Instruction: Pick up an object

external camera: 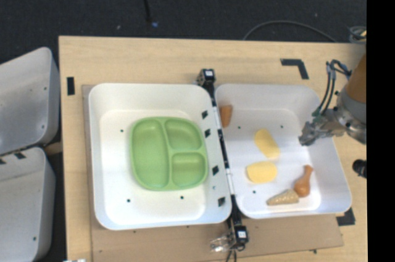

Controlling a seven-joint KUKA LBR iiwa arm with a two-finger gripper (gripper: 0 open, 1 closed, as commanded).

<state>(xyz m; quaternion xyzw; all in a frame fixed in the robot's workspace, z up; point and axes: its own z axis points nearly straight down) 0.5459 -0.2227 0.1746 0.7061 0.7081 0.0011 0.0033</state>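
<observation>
Right bin (pixel 281 97) holds a pale yellow piece (pixel 266 143) (rounded, smooth); hand (pixel 307 136) aperture unreadable.

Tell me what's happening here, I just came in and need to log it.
The robot arm's gripper hangs over the right bin, near its right wall, holding nothing visible. In that bin lie two yellow pieces, a drumstick, a cone and an orange piece. The left bin holds a green divided plate.

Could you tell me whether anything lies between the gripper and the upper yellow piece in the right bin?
Nothing visible does: bare bin floor separates the gripper from the upper yellow piece to its left.
</observation>
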